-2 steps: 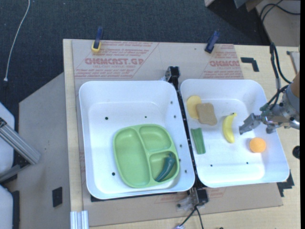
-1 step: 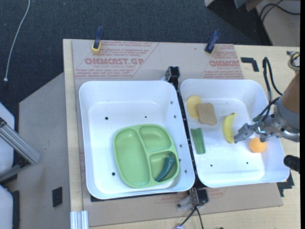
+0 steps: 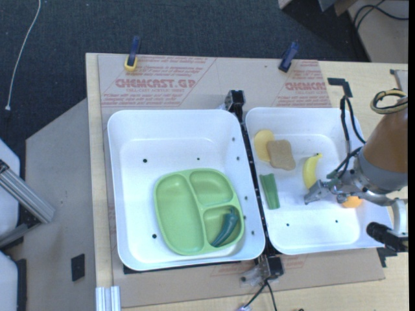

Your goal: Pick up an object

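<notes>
The right bin [image 3: 305, 238] holds a yellow banana [image 3: 312, 169], a tan slice of bread [image 3: 281, 154] lying over a yellow round piece [image 3: 262, 141], a green flat stick [image 3: 269, 191] and a small orange item [image 3: 351, 202]. My gripper [image 3: 316, 194] hangs low over the right bin's middle, just below the banana's lower end. The orange item lies right behind it, partly hidden by the wrist. Nothing shows held in the gripper. In the left bin [image 3: 130, 141] a green divided plate [image 3: 178, 219] carries a dark teal pepper [image 3: 225, 227] in its lower right compartment.
The arm [image 3: 389, 144] covers the right bin's right side. A black clamp [image 3: 235, 100] sits at the back between the bins, and another clamp [image 3: 267, 269] at the front. Blue and yellow clips [image 3: 132, 54] hold the cardboard at the bench's far edge.
</notes>
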`<action>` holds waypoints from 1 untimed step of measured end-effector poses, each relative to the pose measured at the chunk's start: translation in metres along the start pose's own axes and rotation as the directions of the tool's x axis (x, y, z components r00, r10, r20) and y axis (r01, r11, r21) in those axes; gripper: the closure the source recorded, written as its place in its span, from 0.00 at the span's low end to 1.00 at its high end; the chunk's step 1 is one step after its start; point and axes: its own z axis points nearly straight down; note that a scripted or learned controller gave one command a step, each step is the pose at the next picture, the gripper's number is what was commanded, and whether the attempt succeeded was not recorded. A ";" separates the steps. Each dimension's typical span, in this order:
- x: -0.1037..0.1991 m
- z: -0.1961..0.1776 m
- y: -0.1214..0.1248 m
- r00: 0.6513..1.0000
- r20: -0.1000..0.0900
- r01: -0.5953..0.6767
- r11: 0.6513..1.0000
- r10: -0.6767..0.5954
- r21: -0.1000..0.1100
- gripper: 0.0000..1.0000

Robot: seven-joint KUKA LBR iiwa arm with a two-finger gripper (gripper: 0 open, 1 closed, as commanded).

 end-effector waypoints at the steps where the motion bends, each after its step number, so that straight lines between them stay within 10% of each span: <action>1: 0.004 0.017 0.000 1.000 0.002 -0.001 1.000 0.001 0.000 0.00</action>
